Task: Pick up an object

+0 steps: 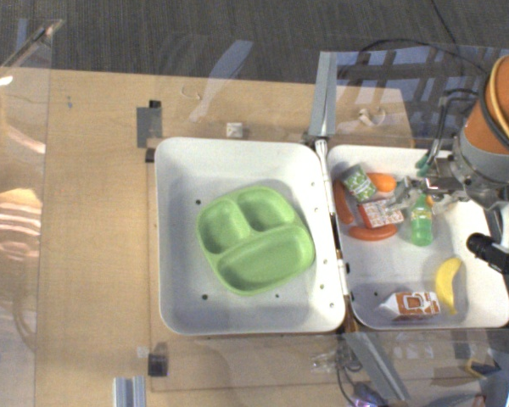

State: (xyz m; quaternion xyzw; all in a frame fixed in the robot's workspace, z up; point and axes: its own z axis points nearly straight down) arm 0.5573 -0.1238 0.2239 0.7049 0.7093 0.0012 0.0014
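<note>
While our gripper (411,192) hangs over the right white bin (479,316), its grasp impossible to judge, the translucent green plastic bottle (420,225) lies just at its six o'clock; labels unreadable.

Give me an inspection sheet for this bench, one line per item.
Surface: wooden bench bearing a left white bin and a right white bin side by side.
Job's things: green divided plate in the left bin; in the right bin an orange plate, green bottle, banana, small carton and a green packet.
Clutter: small white cube on the bench behind the left bin.
Claw: claw low over the orange plate; finger state unclear.
Cables: black cables behind the right bin.
Surroundings: dark carpet; clear panel at left.
</note>
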